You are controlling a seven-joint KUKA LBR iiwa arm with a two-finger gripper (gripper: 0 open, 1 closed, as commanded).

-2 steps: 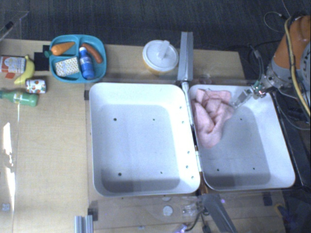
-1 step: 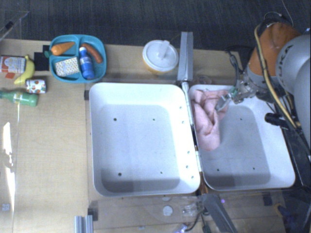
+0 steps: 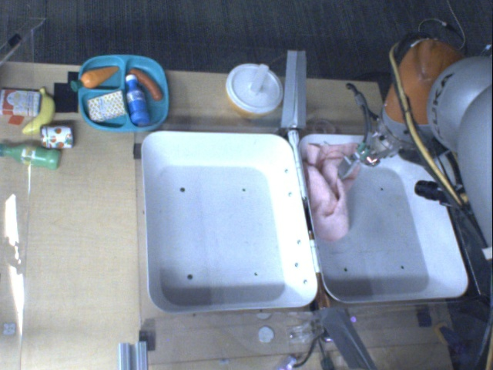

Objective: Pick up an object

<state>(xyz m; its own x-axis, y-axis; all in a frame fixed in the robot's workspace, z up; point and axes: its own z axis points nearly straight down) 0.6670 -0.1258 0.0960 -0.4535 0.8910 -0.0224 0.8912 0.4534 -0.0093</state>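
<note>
Where right bin (image 3: 400,284) opens wide: pink cloth (image 3: 325,193) along left wall.

blue divided tray (image 3: 158,91), lidded cup (image 3: 254,89), banana (image 3: 42,112), green bottle (image 3: 32,156) behind 2 bins

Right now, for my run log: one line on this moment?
arm: over right bin | pincer: at pink cloth | cloth: against left wall | grasp: unconfirmed

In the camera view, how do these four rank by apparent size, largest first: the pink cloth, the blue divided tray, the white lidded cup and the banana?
1. pink cloth and blue divided tray: they look about alike, so I do not rank them.
2. white lidded cup.
3. banana, clearly the smallest.
</note>
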